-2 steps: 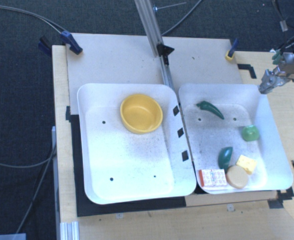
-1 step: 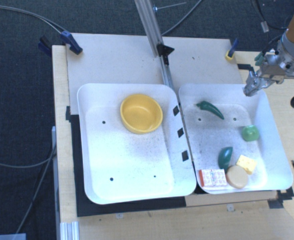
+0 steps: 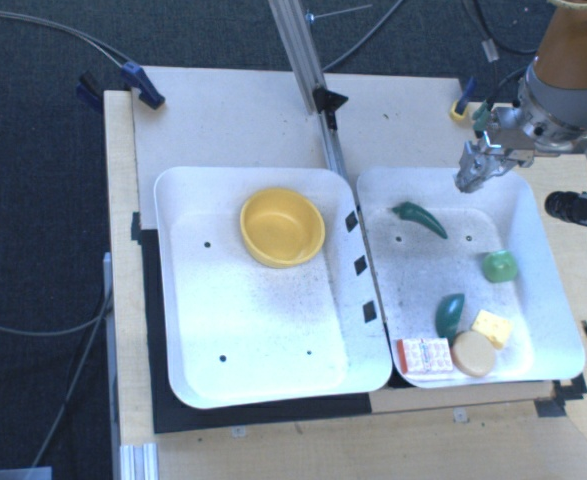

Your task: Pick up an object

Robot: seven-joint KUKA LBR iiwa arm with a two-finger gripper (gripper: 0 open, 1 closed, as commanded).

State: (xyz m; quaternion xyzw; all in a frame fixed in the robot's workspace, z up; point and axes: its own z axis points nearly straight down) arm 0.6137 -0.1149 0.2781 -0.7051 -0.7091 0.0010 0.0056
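The pincer (image 3: 470, 180) hangs over the far rim of the right bin (image 3: 533, 218), nothing visible between its fingers — whether they are apart or together cannot be told from here. Below it in that bin lie a dark green pepper (image 3: 420, 218), a green ball (image 3: 500, 266), a teal oval piece (image 3: 450, 314), a yellow wedge (image 3: 491, 327), a tan round (image 3: 474, 354) and a red-and-white packet (image 3: 425, 356) (the last three clustered near the front). The left bin (image 3: 203, 368) holds a yellow bowl (image 3: 282, 227).
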